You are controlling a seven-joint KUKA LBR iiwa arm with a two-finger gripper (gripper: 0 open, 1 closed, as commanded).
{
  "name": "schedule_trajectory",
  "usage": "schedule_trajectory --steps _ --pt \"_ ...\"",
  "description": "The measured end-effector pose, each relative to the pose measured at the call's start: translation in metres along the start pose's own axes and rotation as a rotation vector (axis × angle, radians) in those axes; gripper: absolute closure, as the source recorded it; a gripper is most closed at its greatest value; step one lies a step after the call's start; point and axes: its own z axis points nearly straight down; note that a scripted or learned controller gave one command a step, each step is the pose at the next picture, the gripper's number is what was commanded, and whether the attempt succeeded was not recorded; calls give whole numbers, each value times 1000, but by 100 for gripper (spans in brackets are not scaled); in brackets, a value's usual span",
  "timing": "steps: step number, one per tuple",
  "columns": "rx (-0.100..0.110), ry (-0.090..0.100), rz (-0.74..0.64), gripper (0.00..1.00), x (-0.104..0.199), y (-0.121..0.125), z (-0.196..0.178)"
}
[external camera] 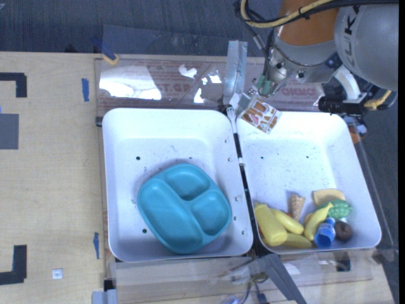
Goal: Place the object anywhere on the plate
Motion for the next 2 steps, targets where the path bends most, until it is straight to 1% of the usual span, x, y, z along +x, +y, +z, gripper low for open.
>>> schedule_trajectory --steps 1,2 --pt "8 8 -167 100 73 48 72" --pt "2 7 -403 100 177 37 71"
